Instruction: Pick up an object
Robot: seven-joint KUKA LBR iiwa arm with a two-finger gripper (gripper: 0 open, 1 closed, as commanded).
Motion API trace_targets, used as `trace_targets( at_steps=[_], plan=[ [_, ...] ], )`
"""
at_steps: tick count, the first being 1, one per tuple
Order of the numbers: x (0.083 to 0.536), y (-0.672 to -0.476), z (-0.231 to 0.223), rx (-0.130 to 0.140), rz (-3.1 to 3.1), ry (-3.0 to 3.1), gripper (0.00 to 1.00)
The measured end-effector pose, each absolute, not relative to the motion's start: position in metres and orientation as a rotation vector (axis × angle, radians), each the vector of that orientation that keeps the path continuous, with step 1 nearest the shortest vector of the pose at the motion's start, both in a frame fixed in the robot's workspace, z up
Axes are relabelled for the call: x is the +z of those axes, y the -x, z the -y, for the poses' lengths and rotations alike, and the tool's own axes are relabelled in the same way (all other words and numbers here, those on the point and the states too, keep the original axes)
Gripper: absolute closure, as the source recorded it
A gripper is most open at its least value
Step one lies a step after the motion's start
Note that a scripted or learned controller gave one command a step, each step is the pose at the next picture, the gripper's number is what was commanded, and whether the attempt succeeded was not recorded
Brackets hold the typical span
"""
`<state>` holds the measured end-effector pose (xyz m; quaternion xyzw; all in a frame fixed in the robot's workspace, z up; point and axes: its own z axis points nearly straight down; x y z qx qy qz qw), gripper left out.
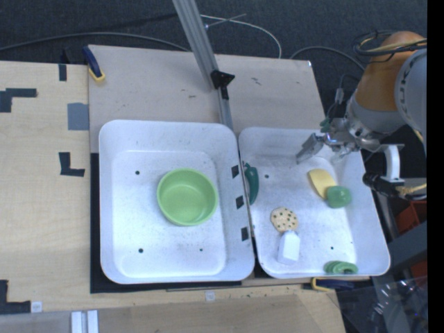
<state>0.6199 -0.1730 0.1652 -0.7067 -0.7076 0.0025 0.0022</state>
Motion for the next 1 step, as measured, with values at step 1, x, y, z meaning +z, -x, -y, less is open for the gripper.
trace_targets(
  at_steps=[1],
  plan=[
    [0.1108, -0.6281, 0.1750, 0.008, 2.221, 2.216, 0.00]
  ],
)
